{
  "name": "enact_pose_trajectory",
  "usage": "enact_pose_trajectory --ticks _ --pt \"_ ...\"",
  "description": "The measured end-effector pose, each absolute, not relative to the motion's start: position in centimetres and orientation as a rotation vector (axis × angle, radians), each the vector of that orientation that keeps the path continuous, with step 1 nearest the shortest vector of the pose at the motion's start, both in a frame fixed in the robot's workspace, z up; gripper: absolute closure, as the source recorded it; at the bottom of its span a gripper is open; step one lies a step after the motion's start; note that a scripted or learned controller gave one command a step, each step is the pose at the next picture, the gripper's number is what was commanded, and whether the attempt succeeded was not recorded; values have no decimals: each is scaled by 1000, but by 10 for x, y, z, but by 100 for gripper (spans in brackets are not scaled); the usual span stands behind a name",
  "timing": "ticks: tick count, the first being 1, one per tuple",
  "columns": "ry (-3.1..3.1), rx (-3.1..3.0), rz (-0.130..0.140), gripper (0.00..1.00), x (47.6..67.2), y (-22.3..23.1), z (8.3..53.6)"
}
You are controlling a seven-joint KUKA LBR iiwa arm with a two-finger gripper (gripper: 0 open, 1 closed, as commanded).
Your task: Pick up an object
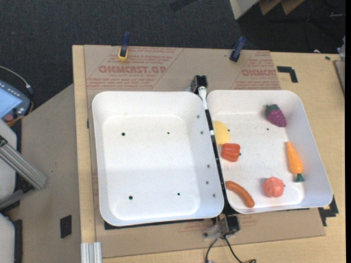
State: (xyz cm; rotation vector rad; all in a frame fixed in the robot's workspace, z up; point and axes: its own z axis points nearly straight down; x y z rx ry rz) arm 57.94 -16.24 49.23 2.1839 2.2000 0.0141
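The right bin [307, 141] holds several toy foods. A purple grape bunch [276, 115] lies near its far right corner. A yellow piece [220, 131] and an orange-red pepper [230, 152] sit against the bin's left wall. An orange carrot [294, 159] lies along the right side. A pink-red strawberry [273, 187] and a brown-orange sausage [240, 193] rest near the front edge.
The left bin [109, 163] sits beside the right one on a brown board [82, 92]. A yellow clamp [124, 49] and a blue clamp [238, 48] grip the board's far edge. A black fitting [199, 84] joins the bins at the back.
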Motion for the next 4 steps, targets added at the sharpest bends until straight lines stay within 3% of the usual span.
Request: enact_pose_trajectory --ticks 4 --pt "2187 2165 21 100 582 -162 536"
